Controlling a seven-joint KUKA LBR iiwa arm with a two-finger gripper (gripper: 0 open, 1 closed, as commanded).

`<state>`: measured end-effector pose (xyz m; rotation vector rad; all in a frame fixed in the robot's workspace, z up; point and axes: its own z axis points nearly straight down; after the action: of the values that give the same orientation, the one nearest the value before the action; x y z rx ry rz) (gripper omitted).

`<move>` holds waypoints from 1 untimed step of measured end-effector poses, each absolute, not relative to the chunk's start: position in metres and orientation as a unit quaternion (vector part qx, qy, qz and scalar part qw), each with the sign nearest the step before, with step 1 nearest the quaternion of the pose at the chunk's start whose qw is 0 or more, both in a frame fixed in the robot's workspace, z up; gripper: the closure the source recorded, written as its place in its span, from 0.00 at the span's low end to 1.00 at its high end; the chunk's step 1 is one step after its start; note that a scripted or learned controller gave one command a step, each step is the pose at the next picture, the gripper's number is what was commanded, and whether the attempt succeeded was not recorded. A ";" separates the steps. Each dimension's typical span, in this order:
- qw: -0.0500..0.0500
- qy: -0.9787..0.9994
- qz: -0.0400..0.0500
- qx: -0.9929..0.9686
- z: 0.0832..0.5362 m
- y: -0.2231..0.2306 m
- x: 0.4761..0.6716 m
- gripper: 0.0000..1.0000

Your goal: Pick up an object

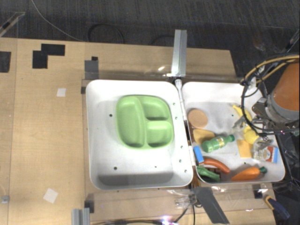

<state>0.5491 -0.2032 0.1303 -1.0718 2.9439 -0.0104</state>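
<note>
1. Objects for picking lie all in the right bin [220,90], crowded toward its near and right side.
2. No brand or writing can be read on any of them; a small packet [268,153] with red and blue print sits at the right wall, but its print is too small to read.
3. One green bottle [217,143] lies on its side near the middle of this bin.
4. One tan round disc [198,118] lies flat, beside the divider between the two bins.
5. One orange carrot [247,173] lies along the near wall, next to a red and green piece [213,168].
6. Several yellow pieces [244,147] are scattered around the bottle; I cannot count them exactly.
7. One green divided tray [143,121] with three compartments rests alone in the left bin [101,125].
8. Gripper [255,125] hangs over the right part of the right bin, among the yellow pieces; whether it is open or closed I cannot tell.
</note>
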 end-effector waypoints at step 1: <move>0.006 0.948 -0.003 -0.318 0.090 -0.205 0.541 0.00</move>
<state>0.5409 -0.2053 0.0897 -0.9945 2.9670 -0.0090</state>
